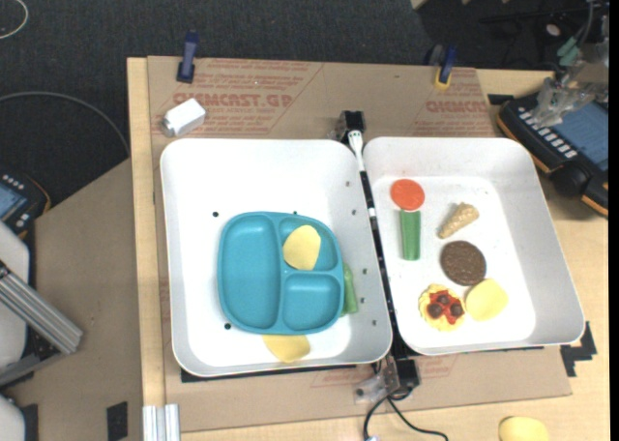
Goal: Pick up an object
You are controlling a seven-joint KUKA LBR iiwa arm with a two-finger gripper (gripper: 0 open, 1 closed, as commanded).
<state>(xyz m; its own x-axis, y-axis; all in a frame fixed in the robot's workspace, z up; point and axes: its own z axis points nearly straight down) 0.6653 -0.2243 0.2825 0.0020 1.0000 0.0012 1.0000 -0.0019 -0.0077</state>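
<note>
**A:** At the far left of the bench, what's there?

**B:** A small white block (184, 117) lies on the cardboard, above the left bin (184, 236). In that bin is a teal divided plate (253, 275). A yellow slice (302, 248) lies in its upper right compartment. A second yellow piece (287, 345) lies on the bin floor and pokes out from under the plate's lower edge. A green strip (349, 289) lies against the plate's right side.

**A:** And the right bin (522, 178)?

**B:** That's where most of the things to pick up are, all loose on its floor. Near its left wall an orange-red disc (407, 194) sits just above a green stick (410, 234), touching it or nearly so. To the right of those is a tan cone-shaped piece (458, 220), tilted. Below it is a brown round cookie (462, 261). Lower still, a small yellow round with red bits (442, 306) sits beside a yellow lump (486, 300), and the two look to be touching.

**A:** Where's the gripper?

**B:** A pale grey, blurred shape at the upper right edge of the frame looks like the gripper (577, 81). It is well apart from both bins, over a dark device with a blue screen (580, 134). I cannot tell whether it is open or closed, and I see nothing held in it.
</note>
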